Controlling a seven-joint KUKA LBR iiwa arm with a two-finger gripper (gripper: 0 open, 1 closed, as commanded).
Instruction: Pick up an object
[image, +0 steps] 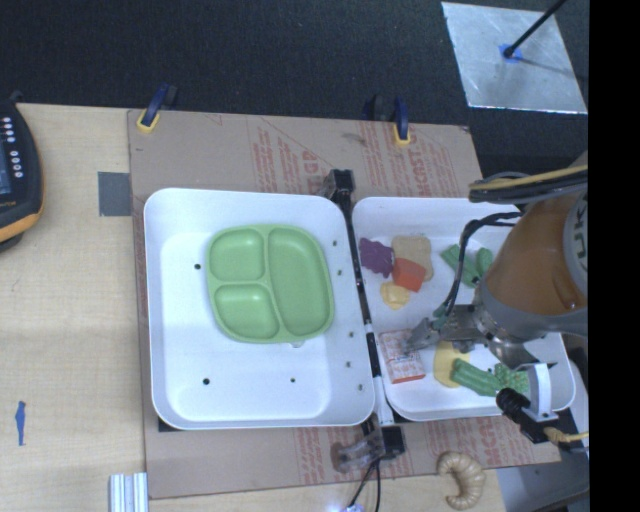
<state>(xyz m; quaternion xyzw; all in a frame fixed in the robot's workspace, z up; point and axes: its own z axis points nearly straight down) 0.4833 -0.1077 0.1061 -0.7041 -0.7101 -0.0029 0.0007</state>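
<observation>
Camera view catches the pincer (432, 333) low in the right bin (470, 408), whether clenched I cannot tell. Just beside it lie a yellow-green toy (462, 371) and small card (402, 368). Approach stage; next, close squarely on one.

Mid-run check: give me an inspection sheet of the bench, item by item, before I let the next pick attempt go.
Surface: cardboard sheet under two white bins, clamped at its far edge.
Job's things: right bin holds a purple toy, a tan block, an orange-red block, a yellow piece, a small red-printed packet and green pieces.
Clutter: left bin holds a green divided plate; a tan curled item lies outside.
Grippers: gripper low over the right bin; jaws' state unclear.
Cables: black cable along the arm.
Surroundings: pendant at left.
</observation>
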